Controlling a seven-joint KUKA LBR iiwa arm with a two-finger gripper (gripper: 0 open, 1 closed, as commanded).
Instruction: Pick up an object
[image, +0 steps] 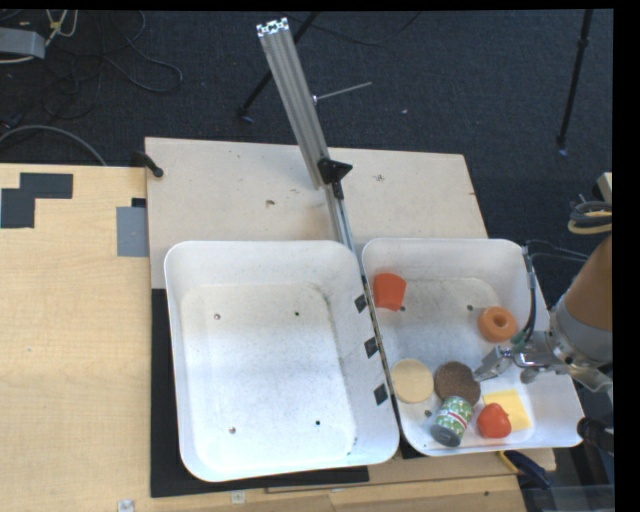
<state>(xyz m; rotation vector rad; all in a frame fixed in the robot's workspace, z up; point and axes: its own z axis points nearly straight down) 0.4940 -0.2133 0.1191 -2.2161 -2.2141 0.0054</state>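
brown disc (457, 380) beside tool (492, 364), tool's spread unclear, near right bin (548, 436) rim

My arm (590, 310): grey casing, 1 orange band above the wrist, showing as a blurred tan-orange patch at the frame's right. Wrist section pale grey, rounded. My gripper (497, 362): small, metallic silver-grey, dark at the joints, with a speck of green on top. Finer detail too blurred to tell.

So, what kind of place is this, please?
Probably a robotics lab: two shallow white plastic bins on a pale wooden bench, a slanted aluminium rail, and cables on dark carpet.
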